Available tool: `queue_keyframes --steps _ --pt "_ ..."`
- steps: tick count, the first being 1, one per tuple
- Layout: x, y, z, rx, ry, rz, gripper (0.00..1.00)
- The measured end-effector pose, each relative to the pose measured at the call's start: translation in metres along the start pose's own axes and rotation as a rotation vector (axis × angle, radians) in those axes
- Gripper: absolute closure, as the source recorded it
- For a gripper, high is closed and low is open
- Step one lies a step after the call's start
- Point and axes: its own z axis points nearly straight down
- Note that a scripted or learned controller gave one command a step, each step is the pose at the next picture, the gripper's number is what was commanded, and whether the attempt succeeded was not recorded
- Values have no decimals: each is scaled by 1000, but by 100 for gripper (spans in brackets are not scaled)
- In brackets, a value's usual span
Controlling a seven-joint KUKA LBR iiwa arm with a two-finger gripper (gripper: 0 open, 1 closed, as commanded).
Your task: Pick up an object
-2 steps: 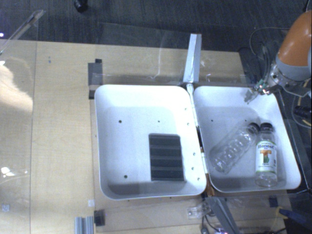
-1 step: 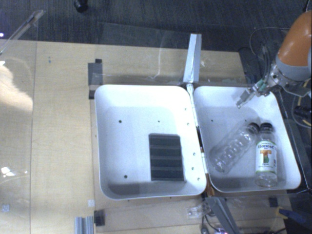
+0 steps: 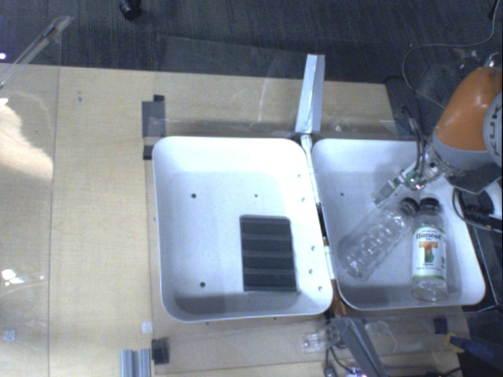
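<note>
In the right bin (image 3: 357, 159) a clear plastic bottle (image 3: 372, 243) lies on a slant, its dark cap toward the upper right. Beside it on the right lies a small bottle with a white label (image 3: 429, 258), dark cap pointing to the far side. My gripper (image 3: 405, 183) hangs just above the two caps, low over the far right part of this bin, below the orange band (image 3: 468, 112) of the arm. I see nothing held in it. A black ribbed block (image 3: 267, 253) lies flat in the left bin (image 3: 189, 179).
A metal divider post (image 3: 310, 93) stands behind the gap between the two bins. Cables and dark hardware crowd the right edge near the arm (image 3: 479, 203). Wooden bench top (image 3: 78, 210) stretches to the left of the bins.
</note>
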Motion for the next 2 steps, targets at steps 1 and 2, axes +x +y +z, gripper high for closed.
queue_keyframes --steps 1,2 --pt "32 -15 -66 1 2 -167 0" --pt "-16 25 -77 0 0 -217 0"
